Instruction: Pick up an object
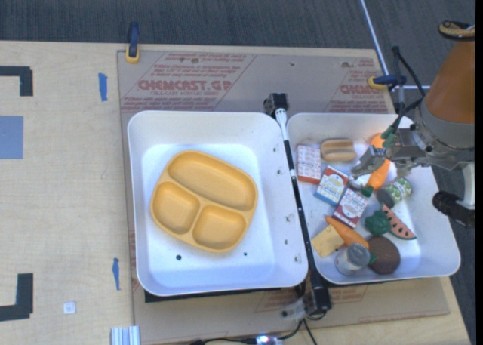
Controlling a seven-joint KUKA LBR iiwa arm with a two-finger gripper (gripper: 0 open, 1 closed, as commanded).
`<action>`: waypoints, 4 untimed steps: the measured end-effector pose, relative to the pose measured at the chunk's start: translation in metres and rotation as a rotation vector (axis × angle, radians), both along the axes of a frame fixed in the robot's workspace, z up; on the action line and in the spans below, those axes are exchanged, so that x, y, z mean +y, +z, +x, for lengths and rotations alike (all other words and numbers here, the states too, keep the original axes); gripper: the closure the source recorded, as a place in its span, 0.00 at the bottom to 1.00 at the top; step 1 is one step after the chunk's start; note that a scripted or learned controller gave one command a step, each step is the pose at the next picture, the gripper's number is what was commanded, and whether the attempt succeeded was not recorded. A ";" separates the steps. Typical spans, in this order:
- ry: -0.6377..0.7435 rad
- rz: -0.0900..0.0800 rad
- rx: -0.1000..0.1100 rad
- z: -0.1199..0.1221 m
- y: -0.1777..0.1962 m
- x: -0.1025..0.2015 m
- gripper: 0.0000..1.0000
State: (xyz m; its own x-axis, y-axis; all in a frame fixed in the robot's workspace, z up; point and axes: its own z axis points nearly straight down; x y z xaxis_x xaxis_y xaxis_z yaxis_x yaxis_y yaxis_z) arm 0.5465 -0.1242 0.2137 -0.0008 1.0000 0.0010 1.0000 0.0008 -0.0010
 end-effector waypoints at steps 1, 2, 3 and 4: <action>-0.002 -0.003 -0.009 -0.041 -0.117 -0.030 0.00; -0.001 -0.004 -0.013 -0.039 -0.106 -0.029 1.00; 0.001 0.000 -0.003 -0.066 -0.029 0.070 1.00; 0.000 -0.001 -0.008 -0.065 -0.019 0.070 1.00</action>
State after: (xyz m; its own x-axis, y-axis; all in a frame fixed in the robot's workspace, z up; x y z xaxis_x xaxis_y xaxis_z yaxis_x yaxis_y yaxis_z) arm 0.4819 -0.0540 0.1951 -0.0012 1.0000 -0.0004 1.0000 0.0012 0.0066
